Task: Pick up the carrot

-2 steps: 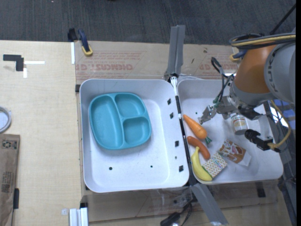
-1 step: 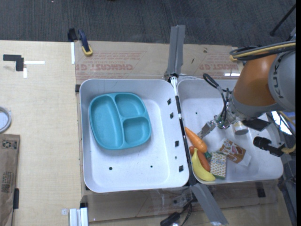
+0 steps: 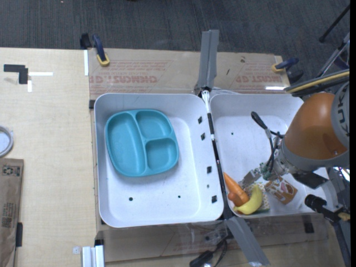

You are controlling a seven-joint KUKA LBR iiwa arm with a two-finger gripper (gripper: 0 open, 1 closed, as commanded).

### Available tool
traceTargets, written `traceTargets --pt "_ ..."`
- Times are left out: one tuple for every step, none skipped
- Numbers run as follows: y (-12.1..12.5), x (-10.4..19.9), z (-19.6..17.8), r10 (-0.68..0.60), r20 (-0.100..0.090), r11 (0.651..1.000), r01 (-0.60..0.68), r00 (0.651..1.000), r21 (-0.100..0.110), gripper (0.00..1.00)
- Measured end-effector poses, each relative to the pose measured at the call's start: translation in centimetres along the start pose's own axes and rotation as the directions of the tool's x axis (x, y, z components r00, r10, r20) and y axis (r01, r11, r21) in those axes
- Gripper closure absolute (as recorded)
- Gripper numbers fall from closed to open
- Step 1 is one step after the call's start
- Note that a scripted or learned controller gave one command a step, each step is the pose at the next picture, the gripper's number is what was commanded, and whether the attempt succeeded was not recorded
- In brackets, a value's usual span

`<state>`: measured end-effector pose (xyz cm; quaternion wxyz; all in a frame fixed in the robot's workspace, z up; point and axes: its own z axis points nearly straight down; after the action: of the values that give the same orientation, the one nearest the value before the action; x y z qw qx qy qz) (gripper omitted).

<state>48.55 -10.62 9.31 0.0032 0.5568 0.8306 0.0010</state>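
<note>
An orange carrot (image 3: 235, 188) lies at the front left corner of the right bin (image 3: 239, 121), pointing toward the divider. A yellow banana (image 3: 253, 201) rests against its right side. My gripper (image 3: 255, 175) hangs low over the bin just right of the carrot, above the banana, reaching in from the arm's orange band (image 3: 316, 128). Nothing shows between its fingers.
A blue three-compartment plate (image 3: 142, 142) sits in the left bin (image 3: 150, 204). A small printed packet (image 3: 281, 191) lies right of the banana. A dark cable (image 3: 264, 128) curves over the right bin. Clamps (image 3: 100, 51) hold the cardboard behind the bins.
</note>
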Motion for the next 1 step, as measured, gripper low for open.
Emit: traceTargets --pt "-2.63 -4.56 -3.12 -0.222 -0.004 0.975 0.222 0.975 0.003 0.0"
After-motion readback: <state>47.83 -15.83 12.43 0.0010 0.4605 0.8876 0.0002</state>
